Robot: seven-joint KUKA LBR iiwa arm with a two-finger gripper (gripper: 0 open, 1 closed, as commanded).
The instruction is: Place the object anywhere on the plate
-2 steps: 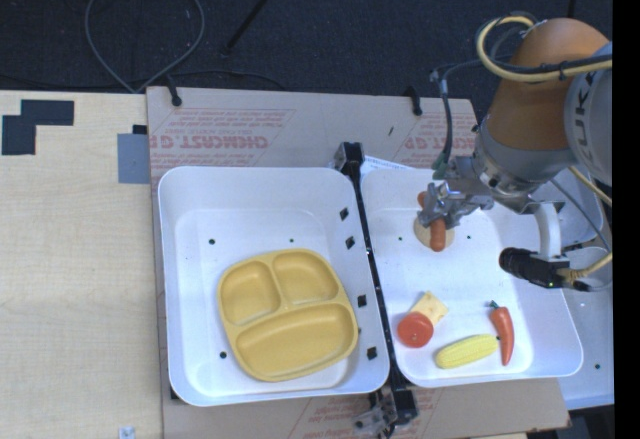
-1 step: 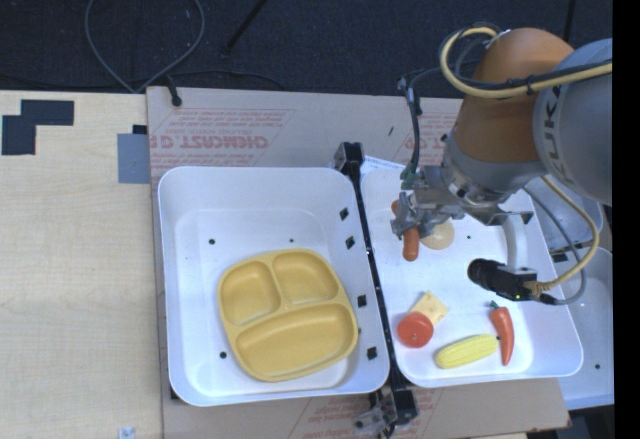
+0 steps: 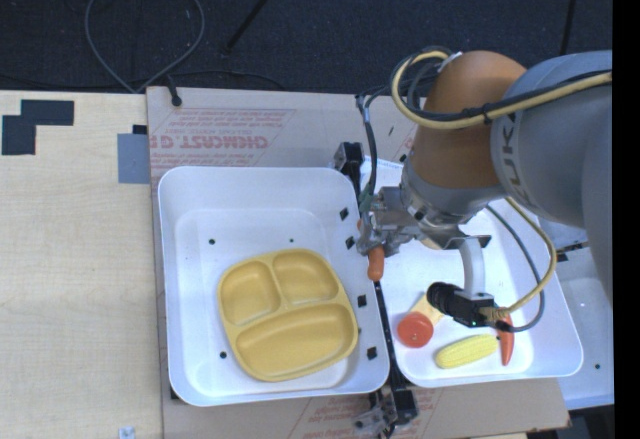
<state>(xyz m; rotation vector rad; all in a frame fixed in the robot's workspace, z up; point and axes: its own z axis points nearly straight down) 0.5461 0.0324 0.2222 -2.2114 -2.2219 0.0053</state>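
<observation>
Frankly, the near end of the right bin (image 3: 560, 359) worries me least. The corn cob (image 3: 465, 352), the red chilli (image 3: 506, 347) and the round red piece (image 3: 415, 330) lie close together there, off the route to the plate.

The yellow plate (image 3: 290, 312), with its three compartments, sits in the near half of the left bin (image 3: 190, 227), to the left of my gripper (image 3: 378, 239).

A little farther back, the small orange piece (image 3: 376, 265), which I take for the task's object, shows just on the near side of my gripper, right over the walls where the two bins meet. I cannot tell whether the gripper is closed on it or only hanging above it, because the wrist hides that.

That is my main risk. If the hold is thin or absent, a move left carries nothing, or the piece slips off and drops into the gap between the bins. Travelling low could also knock it against the left bin's wall. A release short of the plate's right rim would leave it on bare bin floor.
</observation>
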